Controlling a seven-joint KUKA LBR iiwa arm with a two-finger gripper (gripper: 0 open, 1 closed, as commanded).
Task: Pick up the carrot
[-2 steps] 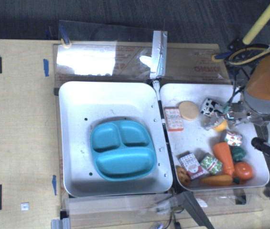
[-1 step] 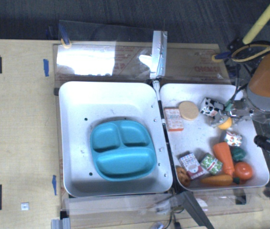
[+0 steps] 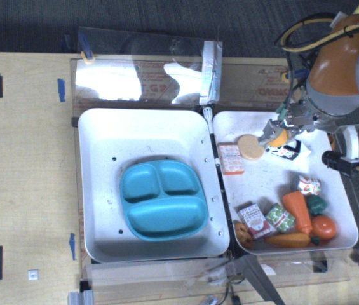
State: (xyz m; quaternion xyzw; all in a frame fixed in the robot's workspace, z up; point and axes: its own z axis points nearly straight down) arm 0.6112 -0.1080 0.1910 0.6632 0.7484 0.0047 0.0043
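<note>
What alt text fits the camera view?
The tool hovers over the right bin's far end, away from the carrot lying among toy foods near its front edge. The left bin holds a blue divided tray.

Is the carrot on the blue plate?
No, the carrot lies in the right bin, and the blue plate is in the left one.

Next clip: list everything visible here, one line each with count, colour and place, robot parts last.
divided plate: 1, blue, in the left bin
left bin: 1, white
right bin: 1, white
carrot: 1, orange with green top, right bin, near corner
tomato: 1, red, beside the carrot
round biscuit: 1, tan, far part of right bin
small cartons: 3, red-and-white and green, right bin
gripper: 1, above the right bin's far side
arm: 1, grey with orange band
</note>
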